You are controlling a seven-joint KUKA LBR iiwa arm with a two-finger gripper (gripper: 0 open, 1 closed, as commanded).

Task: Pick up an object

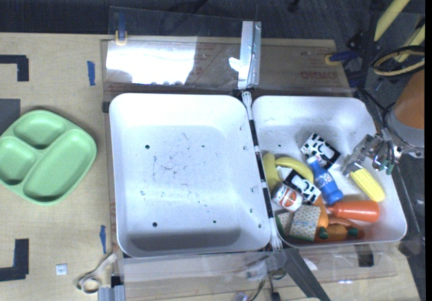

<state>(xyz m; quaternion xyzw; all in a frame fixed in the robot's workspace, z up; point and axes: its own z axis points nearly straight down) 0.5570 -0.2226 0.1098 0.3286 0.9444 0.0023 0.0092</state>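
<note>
Camera view | my jaws [368, 156] hover low in right bin [351, 114], beside yellow corn [368, 185] | spread or pressed: cannot tell | nothing visibly held | objects heaped at near side | pick not yet done

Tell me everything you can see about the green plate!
The green plate looks like smooth plastic, pale green, with rounded corners. It has three hollows: two small ones on its far and left side, one long one on its near right. It lies flat on the wooden bench, left of the left bin, touching neither bin.
</note>
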